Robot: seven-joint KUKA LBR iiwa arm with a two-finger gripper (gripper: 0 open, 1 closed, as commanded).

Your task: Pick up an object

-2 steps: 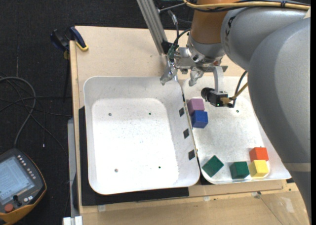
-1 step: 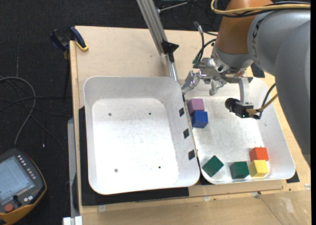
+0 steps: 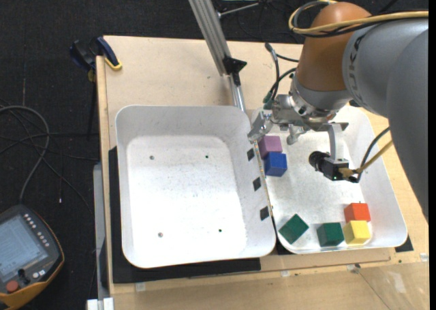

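Since the purple cube (image 3: 272, 144) touches the blue cube (image 3: 276, 163) just below the gripper (image 3: 276, 128), expect light, rigid, smooth blocks; pinch flat opposite sides. Gripper state: can't tell.

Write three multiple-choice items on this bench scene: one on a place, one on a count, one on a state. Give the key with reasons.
1. Where do the blocks lie?
A. left bin
B. right bin
C. bare bench

2. How many green blocks are there?
A. one
B. two
C. four

3. How does the purple block stand to the blue block?
A. touching
B. far apart
C. in separate bins

Key: 1 B, every block sits within the right bin. 2 B, two green blocks lie near its front edge. 3 A, their sides meet beneath the gripper.
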